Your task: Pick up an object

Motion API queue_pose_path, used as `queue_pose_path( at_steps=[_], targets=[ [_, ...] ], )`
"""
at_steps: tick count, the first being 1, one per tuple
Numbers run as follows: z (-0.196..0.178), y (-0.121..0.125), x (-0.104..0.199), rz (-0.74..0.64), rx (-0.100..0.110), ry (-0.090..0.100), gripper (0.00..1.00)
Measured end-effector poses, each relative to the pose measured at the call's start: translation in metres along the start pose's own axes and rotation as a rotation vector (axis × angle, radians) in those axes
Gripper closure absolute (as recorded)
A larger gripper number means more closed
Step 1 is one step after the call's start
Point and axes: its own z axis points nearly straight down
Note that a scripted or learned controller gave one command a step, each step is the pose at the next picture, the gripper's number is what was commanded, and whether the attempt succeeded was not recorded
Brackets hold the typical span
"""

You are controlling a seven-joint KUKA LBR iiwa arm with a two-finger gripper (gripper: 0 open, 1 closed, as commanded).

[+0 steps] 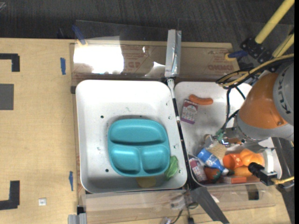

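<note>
- The gripper (pixel 223 139) sits low in the right half of the frame, down inside the right bin (pixel 205 88), at the end of the one grey arm with its orange band (pixel 264 104). Whether it is apart or together I cannot tell, as the wrist hides that part.
- Right below it lies a crowded heap in the lower part of that bin: one blue-and-white packet (pixel 210 160), one orange toy (pixel 240 160), one dark red item (pixel 198 171) and one flat orange strip (pixel 238 179) along the bottom wall. Nothing is seen clamped by the tool.
- Further up in the same bin, apart from the heap, lie one small purple carton (pixel 188 112) and one sausage (pixel 201 100) just above it.
- The left bin (pixel 93 97), in the middle of the frame, holds one teal three-compartment tray (pixel 138 146), with one green item (pixel 172 167) tucked at its lower right corner.
- There are two white bins in all, side by side.
</note>
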Motion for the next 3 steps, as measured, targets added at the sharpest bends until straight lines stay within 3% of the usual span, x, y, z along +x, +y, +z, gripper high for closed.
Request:
queue_pose_path(
  at_steps=[1, 2, 3],
  targets=[
    [-0.010, 0.004, 0.001, -0.002, -0.007, 0.000, 1.00],
    [-0.001, -0.006, 0.002, -0.031, -0.008, -0.003, 1.00],
    [-0.095, 0.041, 0.064, 0.114, 0.011, 0.003, 1.00]
  ],
)
